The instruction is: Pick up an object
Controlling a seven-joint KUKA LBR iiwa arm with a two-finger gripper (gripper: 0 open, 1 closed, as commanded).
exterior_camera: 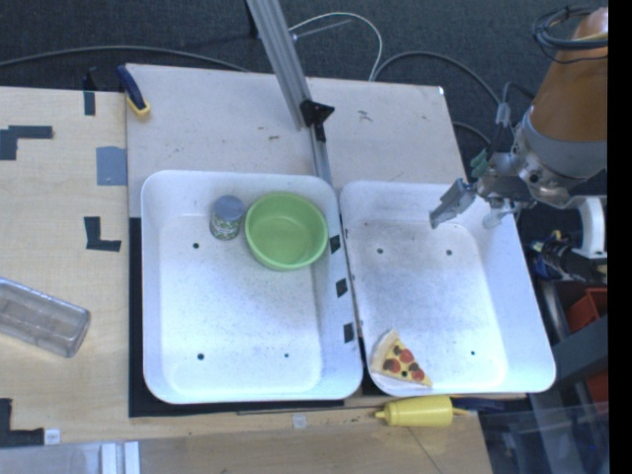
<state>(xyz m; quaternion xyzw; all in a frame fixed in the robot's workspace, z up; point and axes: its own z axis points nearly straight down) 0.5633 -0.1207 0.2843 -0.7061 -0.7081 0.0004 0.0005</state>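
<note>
The pincer (462, 205) hangs over the far right part of the right bin (513, 294), reaching in from the right. It carries nothing. One grey finger juts out to the left at a slant; how wide the two fingers stand I cannot tell from this angle.

Any object will serve the task. Closest is the pizza slice (399, 358), lying flat in the near left corner of the right bin, just beside the bin's wall. It looks like a light toy, probably stiff plastic or rubber, and thin. Flat things are awkward: the fingers would have to come straight down and pinch across its narrow width, and the wall beside it leaves little room on that side.

In the left bin (168, 294), toward the far side, sits a green bowl (286, 229), with a small can (226, 217) touching or nearly touching its left rim. The bowl seems light and rigid; its rim is the natural hold, one finger inside and one outside. The can stands upright, looks stiff and smooth, possibly slippery, and should be gripped across its round body, from the side away from the bowl.

A yellow bottle (417, 411) lies on the surface just outside the near edge of the right bin, and a clear tumbler (39, 316) lies on its side well to the left.
</note>
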